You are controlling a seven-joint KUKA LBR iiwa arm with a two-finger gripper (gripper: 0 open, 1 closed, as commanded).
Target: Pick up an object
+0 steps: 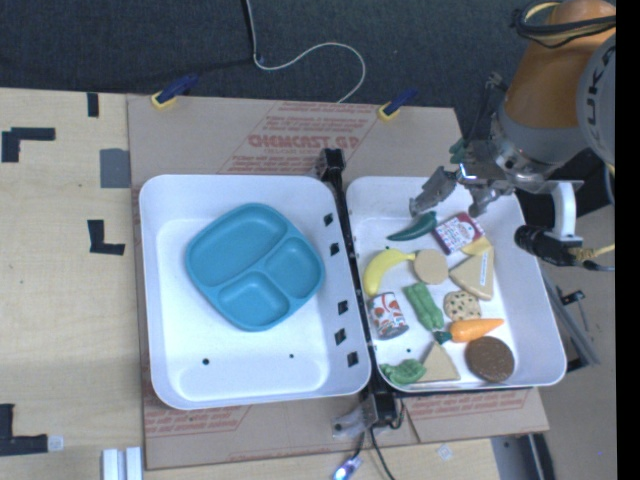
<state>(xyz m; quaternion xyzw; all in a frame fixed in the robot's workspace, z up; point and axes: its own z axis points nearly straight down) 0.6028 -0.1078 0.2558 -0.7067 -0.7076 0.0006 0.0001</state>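
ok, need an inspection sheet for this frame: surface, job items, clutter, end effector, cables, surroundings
Surface: cardboard sheet on a wooden bench, bearing a left bin and a right bin, side by side.
Job's things: right bin holds toy food, including a banana, green chili, carrot, cookie, brown disc and a small packet; packed close together.
Clutter: blue divided plate in the left bin.
End effector: end effector over the right bin's far edge, fingers spread, nothing between them.
Cables: white cable looping over the dark floor beyond the bench.
Surroundings: yellow-blue clamps on the cardboard's far corners; black tape marks on the bench.
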